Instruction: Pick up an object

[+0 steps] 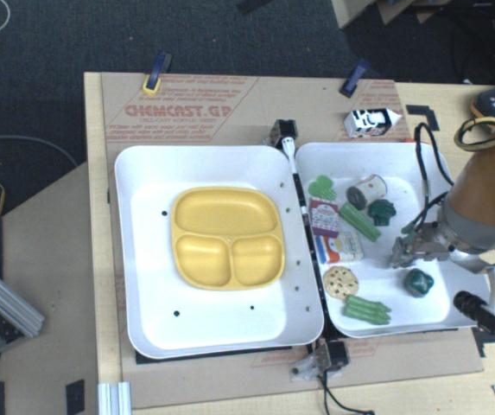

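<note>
My gripper (409, 256) hangs low over the right part of the right bin (338, 158), just above and left of a dark green round toy (418, 282). Nothing shows between its fingers. Further left in the same bin lie a cookie (340, 281), a bunch of green beans (366, 309), a red and white packet (324, 217), a green stick-shaped piece (360, 222), a light green leaf (320, 187), a grey can (364, 190) and a dark green broccoli-like toy (383, 211).
The left bin (135, 232) holds a yellow divided plate (227, 236). A black and white object (371, 121) sits on the board behind the right bin. Cables run along the right bin's far right side.
</note>
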Controlling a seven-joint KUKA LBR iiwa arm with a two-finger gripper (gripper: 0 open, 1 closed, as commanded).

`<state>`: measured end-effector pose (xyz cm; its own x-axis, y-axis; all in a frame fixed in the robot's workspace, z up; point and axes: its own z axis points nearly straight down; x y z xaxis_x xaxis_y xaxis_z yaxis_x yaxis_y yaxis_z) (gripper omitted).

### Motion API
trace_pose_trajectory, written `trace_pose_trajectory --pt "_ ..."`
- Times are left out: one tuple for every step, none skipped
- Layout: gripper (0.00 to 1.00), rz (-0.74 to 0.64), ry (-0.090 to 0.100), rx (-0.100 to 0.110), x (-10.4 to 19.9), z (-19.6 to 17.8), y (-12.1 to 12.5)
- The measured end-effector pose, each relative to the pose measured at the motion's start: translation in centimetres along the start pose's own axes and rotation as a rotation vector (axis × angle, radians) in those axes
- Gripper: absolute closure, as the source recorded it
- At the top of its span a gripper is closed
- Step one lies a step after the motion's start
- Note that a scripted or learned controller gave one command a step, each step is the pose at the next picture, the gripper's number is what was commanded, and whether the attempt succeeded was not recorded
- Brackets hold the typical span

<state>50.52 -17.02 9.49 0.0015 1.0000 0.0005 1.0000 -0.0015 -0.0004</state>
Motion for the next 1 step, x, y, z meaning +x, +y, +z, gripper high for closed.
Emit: trace_pose_trajectory --pt "1.00 -0.001 -0.003 -0.004 -0.39 -4.24 -0.08"
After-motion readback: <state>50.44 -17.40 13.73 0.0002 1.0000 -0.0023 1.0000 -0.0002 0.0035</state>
